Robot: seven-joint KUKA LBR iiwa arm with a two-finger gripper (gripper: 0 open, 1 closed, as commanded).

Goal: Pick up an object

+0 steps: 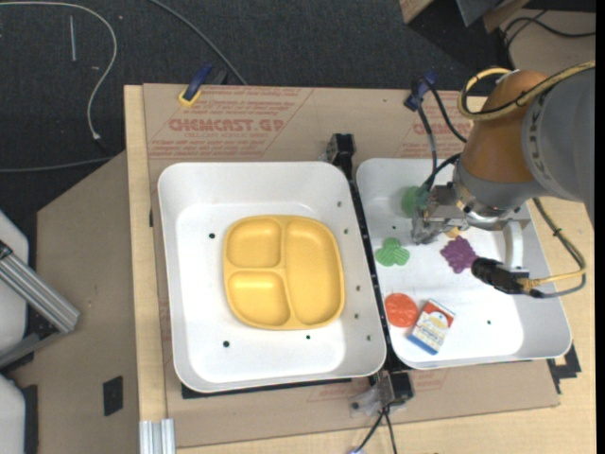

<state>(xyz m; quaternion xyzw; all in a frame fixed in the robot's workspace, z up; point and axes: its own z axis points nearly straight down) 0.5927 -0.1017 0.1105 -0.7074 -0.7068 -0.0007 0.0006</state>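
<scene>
Purple toy (pixel 458 253) sits mid-right, green one (pixel 391 253) beside it. Gripper (pixel 433 223) hangs low between them, probably lining up a grab; can't tell its state.

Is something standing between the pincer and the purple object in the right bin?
Nothing visible does. The pincer hangs over bare bin floor just left of the purple object. The green object lies on its other side.

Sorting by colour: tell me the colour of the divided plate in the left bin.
Yellow. The divided plate shows plainly in the camera view.
</scene>
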